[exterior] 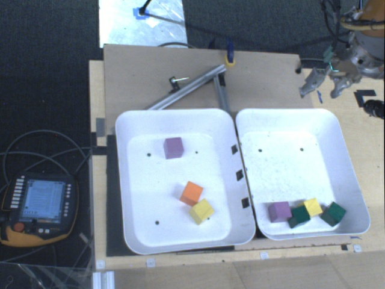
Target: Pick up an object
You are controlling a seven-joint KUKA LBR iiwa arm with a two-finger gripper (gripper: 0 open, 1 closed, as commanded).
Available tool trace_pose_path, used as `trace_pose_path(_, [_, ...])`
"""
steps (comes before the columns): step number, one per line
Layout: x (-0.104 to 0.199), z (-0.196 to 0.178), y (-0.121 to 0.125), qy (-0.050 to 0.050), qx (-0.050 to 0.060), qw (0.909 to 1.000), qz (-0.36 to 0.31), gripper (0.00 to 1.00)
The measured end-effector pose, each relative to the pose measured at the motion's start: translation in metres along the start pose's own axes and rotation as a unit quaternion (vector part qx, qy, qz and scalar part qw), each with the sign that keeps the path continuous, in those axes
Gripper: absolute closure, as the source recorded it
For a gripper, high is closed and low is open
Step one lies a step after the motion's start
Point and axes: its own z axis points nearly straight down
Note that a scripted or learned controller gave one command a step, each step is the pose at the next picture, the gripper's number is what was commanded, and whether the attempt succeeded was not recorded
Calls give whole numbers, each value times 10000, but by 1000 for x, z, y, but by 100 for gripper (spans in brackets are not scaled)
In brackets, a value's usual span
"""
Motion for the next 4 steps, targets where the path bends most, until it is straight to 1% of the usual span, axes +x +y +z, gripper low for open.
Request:
trace_pose_path(1, [0, 0, 0, -4, 0, 10000, 3, 0])
trace_pose_path(2, [-6, 43, 3, 0, 17, 10000, 17, 0])
trace_pose_path(3, [-4, 85, 8, 1, 16, 10000, 5, 0])
trace_pose_path(4, [0, 147, 4, 6, 30, 10000, 3, 0])
